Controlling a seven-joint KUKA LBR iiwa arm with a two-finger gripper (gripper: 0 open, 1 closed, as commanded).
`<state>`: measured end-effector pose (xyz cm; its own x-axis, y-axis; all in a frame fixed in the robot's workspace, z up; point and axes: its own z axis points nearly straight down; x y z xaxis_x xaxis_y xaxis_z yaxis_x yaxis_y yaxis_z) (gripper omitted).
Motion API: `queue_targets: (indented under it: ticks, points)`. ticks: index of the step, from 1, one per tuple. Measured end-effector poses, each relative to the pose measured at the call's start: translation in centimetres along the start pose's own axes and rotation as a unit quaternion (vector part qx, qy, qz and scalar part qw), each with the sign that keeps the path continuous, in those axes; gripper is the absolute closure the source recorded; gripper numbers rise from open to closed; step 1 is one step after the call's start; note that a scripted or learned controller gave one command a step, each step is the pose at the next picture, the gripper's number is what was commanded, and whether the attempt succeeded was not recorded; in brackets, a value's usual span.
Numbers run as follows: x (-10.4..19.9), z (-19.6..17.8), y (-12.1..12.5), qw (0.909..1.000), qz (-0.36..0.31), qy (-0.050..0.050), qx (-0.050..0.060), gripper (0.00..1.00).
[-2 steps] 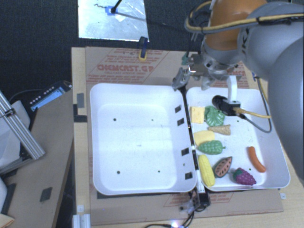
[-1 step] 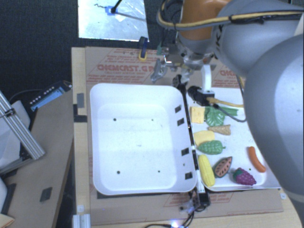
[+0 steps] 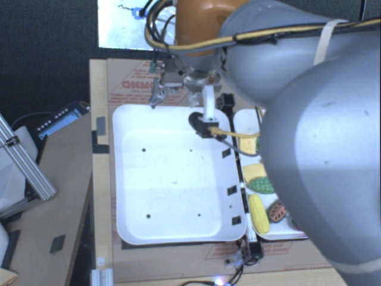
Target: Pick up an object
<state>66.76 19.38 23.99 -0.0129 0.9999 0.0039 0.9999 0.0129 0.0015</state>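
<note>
Two bins set side by side on table [image 3: 101,177]. Left bin [image 3: 178,177] flanked on right by right bin [image 3: 245,119], largely hidden under arm [image 3: 309,136]. Toy items grouped in right bin near its front: corn cob [image 3: 258,213], round piece [image 3: 277,211] just beside it. Tool [image 3: 178,97] positioned over left bin's far edge.

A robotics lab: grey arm [image 3: 309,130] over white bins [image 3: 128,177], cardboard-lined bench [image 3: 128,79], aluminium framing [image 3: 24,165].

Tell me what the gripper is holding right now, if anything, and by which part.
Nothing. The gripper hangs over the back rim of the left bin, with nothing between its fingers.
</note>
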Motion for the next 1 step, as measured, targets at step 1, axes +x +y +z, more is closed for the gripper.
queue_targets:
  ticks: [1]
  points:
    - [-0.64,-1.24,0.18,1.0000,0.002,-0.001,-0.002,1.00]
